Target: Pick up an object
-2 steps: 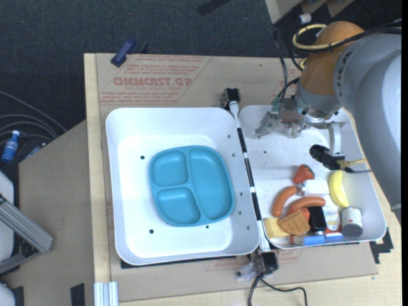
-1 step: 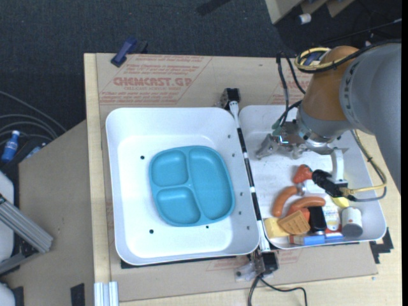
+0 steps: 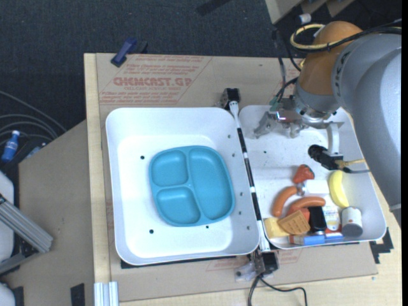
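Overhead, the pincer point(image 3: 280, 125) hung open and empty at the right bin's point(image 3: 268, 116) far end, needing to centre squarely over one toy before closing.

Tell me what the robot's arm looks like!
The arm is big, round and grey, with an orange band above the wrist. Black and yellow cables loop beside it. At the end sits a small silvery metal gripper.

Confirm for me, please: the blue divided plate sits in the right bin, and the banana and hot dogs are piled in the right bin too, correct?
Not quite. The camera view shows the blue divided plate in the left bin; the banana and hot dogs are indeed in the right bin.
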Tool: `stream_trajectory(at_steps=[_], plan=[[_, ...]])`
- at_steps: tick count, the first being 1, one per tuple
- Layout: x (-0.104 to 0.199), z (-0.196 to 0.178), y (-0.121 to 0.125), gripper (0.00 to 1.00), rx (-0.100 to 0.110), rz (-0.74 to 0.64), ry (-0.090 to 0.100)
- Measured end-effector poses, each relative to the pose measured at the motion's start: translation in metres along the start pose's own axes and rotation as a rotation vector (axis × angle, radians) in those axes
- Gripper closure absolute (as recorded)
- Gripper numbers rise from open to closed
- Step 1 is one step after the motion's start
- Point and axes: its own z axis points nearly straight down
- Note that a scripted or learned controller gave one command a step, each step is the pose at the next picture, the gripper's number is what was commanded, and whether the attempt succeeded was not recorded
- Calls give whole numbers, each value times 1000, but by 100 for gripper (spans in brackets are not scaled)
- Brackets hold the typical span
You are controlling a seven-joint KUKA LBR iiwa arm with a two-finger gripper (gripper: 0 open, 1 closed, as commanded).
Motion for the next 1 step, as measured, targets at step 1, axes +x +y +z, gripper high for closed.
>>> stream_trajectory(at_steps=[1], plan=[[5, 1, -70, 0, 3, 2, 1]])
